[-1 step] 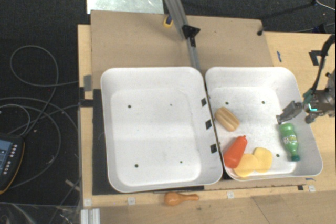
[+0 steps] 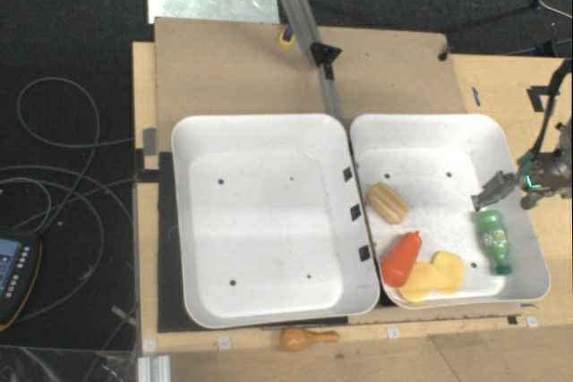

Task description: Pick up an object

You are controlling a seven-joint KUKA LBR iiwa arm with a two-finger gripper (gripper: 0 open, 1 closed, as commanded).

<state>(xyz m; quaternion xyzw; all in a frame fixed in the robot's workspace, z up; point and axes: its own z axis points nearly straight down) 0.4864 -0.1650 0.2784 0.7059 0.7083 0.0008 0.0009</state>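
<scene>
So the closest candidate here is the green bottle (image 2: 493, 240), lying on its side near the right wall of the right bin (image 2: 421, 131), lower right of the frame, cap end pointing toward the bottom edge. My guess is it's a light, hollow plastic toy: stiff enough, but smooth and round, so it could roll or squirt out if pinched off-centre. I'd go across the widest part of the body, not the tapered neck.

The gripper (image 2: 508, 191) sits just above the bottle's upper end in the picture, right at the bin's right wall, with one of the fingers (image 2: 492, 190) sticking out to the left. The fingers look spread, and there's nothing between them, so no grasp yet. Bottle and gripper are near each other, but I can't tell whether they actually touch.

Further left in the same bin:
- a red bottle (image 2: 402, 256) leaning against a yellow lumpy thing (image 2: 436, 275) near the bottom edge
- a tan hot-dog-looking piece (image 2: 388, 202) a bit above those

The left bin (image 2: 260, 131) is next door, and an orange-brown pear-shaped toy (image 2: 309, 337) lies out on the table (image 2: 269, 67) below the bins.
</scene>
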